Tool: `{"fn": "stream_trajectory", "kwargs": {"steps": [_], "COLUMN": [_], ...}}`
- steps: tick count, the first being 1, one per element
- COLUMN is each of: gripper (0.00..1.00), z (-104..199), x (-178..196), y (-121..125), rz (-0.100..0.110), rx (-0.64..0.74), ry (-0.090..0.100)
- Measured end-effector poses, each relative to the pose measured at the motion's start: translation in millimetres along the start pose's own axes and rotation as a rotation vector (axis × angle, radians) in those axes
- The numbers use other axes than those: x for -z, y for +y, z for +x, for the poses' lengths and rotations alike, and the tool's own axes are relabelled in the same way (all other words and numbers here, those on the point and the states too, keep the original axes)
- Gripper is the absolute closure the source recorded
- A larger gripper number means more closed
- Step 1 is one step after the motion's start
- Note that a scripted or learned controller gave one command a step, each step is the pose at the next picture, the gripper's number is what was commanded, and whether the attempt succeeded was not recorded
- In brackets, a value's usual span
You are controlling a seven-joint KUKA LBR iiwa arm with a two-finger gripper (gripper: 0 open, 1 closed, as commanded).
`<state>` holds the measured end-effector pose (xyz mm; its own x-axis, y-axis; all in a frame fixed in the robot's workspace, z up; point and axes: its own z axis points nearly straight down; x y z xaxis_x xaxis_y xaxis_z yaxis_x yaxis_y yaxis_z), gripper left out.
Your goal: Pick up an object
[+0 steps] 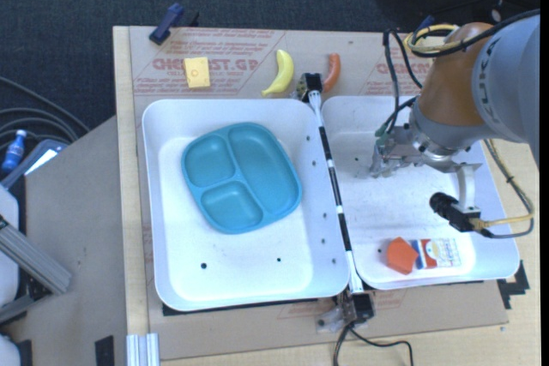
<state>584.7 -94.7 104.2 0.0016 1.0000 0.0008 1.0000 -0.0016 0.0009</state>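
The right bin (480, 270) holds an orange lump (399, 255) near its front edge, and a flat white packet with orange and blue print (440, 253) lies right beside it. A blue divided plate (241, 177) rests in the left bin (171, 253). My gripper (383, 162) reaches down into the back left part of the right bin, close to the floor, well behind the orange lump. I see nothing held in it.
Behind the bins, a yellow banana (279, 73), an orange pepper-like piece (331, 71) and a yellow block (196, 74) lie on the cardboard. A blue object (165, 23) sits at the bench's far edge. Cables (480, 223) trail over the right bin.
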Motion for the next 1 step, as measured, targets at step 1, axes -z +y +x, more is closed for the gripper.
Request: {"fn": "stream_trajectory", "kwargs": {"steps": [1], "gripper": [0.0], "z": [0.1], "x": [-0.1], "y": [-0.1], "rz": [0.0], "rx": [0.0], "ry": [0.0]}}
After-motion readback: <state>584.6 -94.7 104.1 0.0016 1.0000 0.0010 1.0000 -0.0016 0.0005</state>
